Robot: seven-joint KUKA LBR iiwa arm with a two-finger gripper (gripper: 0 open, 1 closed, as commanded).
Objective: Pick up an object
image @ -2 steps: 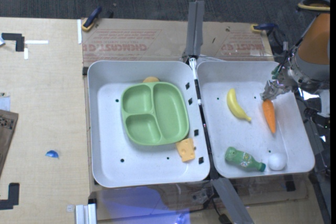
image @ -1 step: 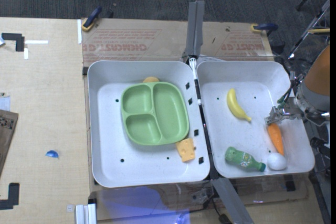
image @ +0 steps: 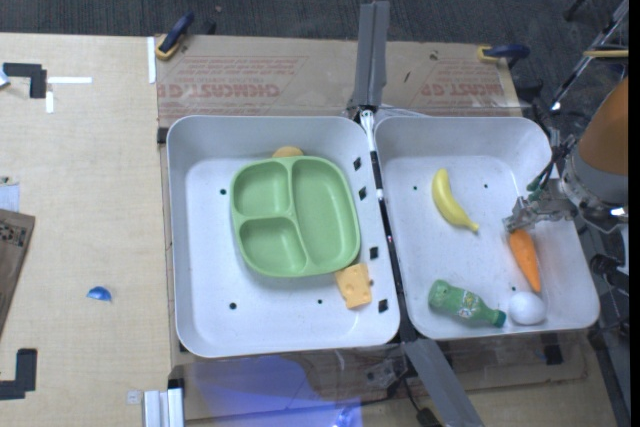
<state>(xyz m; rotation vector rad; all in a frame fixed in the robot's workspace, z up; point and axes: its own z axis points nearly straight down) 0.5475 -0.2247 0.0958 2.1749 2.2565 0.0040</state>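
The right bin point(image: 470, 140) holds a yellow banana point(image: 453, 200), an orange carrot point(image: 526, 262), a green bottle point(image: 464, 304) lying on its side and a white egg point(image: 527, 308). My gripper point(image: 527, 212) hangs low at the bin's right side, right at the carrot's upper end. The carrot lies on the bin floor, pointing toward the egg. The arm's grey and orange wrist point(image: 605, 150) rises behind the gripper at the right edge.
The left bin point(image: 200, 315) contains a green divided plate point(image: 295, 215), a yellow cheese wedge point(image: 354, 286) at the plate's front right corner, and a small yellow object point(image: 288, 153) behind the plate. A grey divider post point(image: 372, 55) stands between the bins at the back.
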